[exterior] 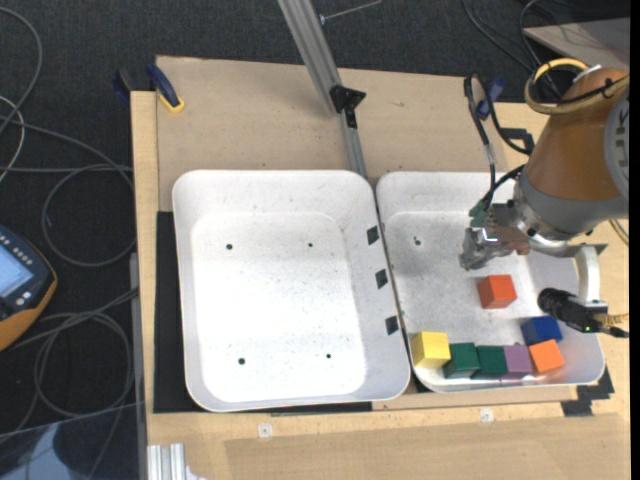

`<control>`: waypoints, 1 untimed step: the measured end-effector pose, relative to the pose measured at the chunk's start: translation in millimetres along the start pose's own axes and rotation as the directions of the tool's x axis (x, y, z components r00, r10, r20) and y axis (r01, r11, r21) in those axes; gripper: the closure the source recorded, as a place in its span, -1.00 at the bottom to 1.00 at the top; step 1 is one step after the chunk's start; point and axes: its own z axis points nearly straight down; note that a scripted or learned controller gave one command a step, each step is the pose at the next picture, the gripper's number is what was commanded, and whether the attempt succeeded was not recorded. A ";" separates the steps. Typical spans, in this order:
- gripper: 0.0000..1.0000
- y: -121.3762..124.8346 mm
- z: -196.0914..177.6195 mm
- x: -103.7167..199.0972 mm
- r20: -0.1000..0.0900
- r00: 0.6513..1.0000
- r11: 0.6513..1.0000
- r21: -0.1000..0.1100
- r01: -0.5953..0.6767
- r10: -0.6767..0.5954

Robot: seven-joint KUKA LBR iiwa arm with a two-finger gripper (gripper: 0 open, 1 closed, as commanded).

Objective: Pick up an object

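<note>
Lying in the right bin (400, 200), roughly at its middle: an orange-red block (497, 291), flat on the white floor, squarish, with no clear long axis, its edges turned slightly off the bin's walls. Just up and to the left of it, hanging over the bin floor: the gripper (478, 253), metal and grey, fingers pointed down, nothing visibly between them; whether spread or closed, cannot tell from this slant. Close to the block but not seen touching it. Along the near wall of the same bin, a row of blocks packed side by side: a yellow block (432, 347) at the left end, then a dark green block (462, 358), a second green block (492, 360), a purple block (518, 359), and an orange block (546, 355) at the right end, with a blue block (542, 329) just behind that last one. Well apart from the orange-red block, so no crowding around it. Right of the blocks, a black cylindrical part (570, 308) on a white bracket hanging off the arm (575, 158), low over the blue block. Beyond, the left bin (200, 203), white with dark specks. Between the bins, a dividing wall with small black clips (380, 278). Behind them, a slanted metal bar (315, 53) crossing the wooden bench (250, 108). On the dark floor to the left, looping cables (70, 198).
</note>
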 end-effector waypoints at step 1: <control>1.00 2.3 -54.1 0.0 0.000 1.000 1.000 -0.002 0.001 -0.001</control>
